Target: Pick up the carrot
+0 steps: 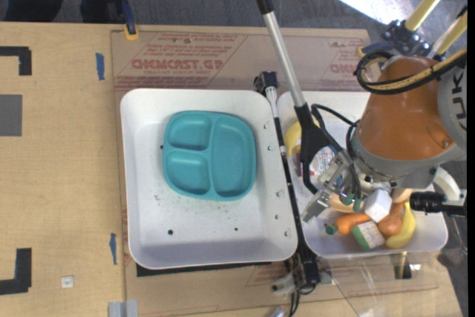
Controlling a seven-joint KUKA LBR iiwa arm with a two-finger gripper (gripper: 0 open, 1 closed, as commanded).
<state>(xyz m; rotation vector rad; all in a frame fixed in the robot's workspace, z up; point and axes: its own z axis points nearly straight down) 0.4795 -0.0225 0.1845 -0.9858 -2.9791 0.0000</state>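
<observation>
While the arm (404, 115) hangs over the right bin (434, 237), you see its gripper (330, 193) low among the clutter at that bin's near end. You cannot tell how the claw stands. The carrot (352, 221) lies just right of the gripper, beside a yellow banana (404, 230). In the left bin (141, 182) sits a teal divided plate (209, 154).
</observation>
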